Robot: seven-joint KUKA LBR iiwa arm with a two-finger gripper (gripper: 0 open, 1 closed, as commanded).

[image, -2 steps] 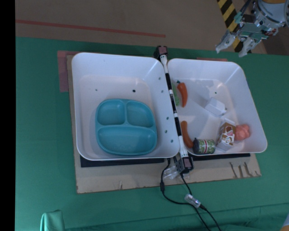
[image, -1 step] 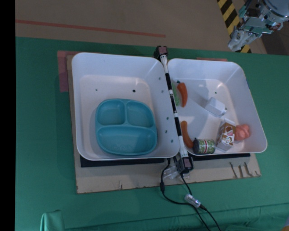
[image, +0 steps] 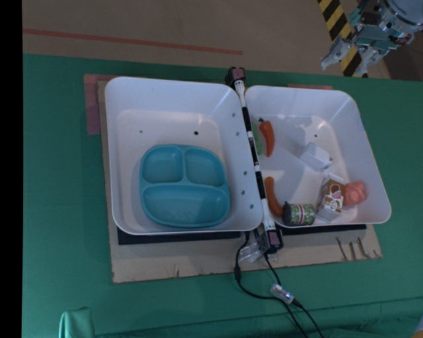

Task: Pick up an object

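Note:
My gripper [image: 346, 65] hangs open and holds nothing, high above the bench beyond the far right corner of the right bin [image: 360, 119]. In that bin lie an orange carrot [image: 267, 137] by the left wall, a small white box [image: 315, 156] in the middle, and an orange sausage-shaped piece [image: 271, 196] along the near left wall. A dark can [image: 299, 213] lies on its side at the near wall. Beside it are a small milk-carton-like box [image: 332, 198] and a pink-orange toy [image: 355, 192].
The left bin [image: 132, 99] holds a teal divided plate [image: 185, 186]. A black-and-white bar [image: 249, 135] runs between the bins, with cables [image: 271, 284] trailing off the near end. Yellow-black hazard tape [image: 334, 16] marks the floor behind the gripper.

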